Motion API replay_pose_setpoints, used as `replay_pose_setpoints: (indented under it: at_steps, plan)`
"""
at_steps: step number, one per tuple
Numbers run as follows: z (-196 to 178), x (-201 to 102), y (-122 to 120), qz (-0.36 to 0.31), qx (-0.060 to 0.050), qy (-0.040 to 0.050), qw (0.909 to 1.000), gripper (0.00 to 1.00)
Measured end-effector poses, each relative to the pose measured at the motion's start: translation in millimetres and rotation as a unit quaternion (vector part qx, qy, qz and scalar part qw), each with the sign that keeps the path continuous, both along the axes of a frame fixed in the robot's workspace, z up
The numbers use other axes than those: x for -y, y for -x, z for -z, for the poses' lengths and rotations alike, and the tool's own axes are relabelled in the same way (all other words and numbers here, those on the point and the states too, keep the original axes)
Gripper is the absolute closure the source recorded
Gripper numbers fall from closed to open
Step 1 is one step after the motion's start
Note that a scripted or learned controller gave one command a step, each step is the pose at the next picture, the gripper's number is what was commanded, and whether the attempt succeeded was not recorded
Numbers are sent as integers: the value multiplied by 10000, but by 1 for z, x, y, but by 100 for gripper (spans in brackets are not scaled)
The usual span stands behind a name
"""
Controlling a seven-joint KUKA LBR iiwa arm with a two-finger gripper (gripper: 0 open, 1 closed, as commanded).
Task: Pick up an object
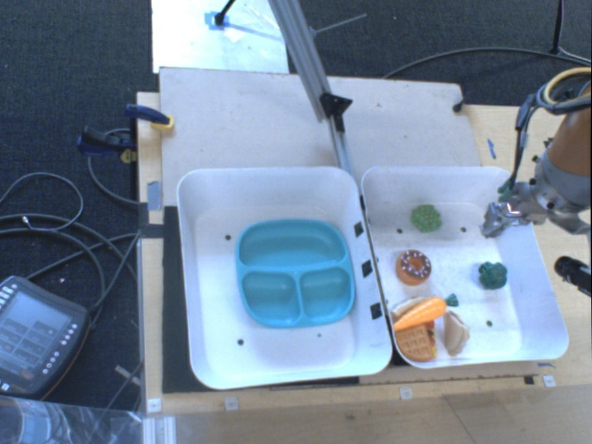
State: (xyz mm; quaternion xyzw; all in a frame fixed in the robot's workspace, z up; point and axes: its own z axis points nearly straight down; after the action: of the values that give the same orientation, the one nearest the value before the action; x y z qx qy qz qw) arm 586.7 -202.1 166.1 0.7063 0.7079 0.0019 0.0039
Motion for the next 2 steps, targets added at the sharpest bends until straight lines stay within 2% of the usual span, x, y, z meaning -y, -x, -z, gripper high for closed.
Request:
replay_pose_setpoints:
  at_steps: [1,2]
  plan:
    - [-58,10,0,3,3,4,10000,100]
    - [-97,10,-1,-18,-8,-3,10000,100]
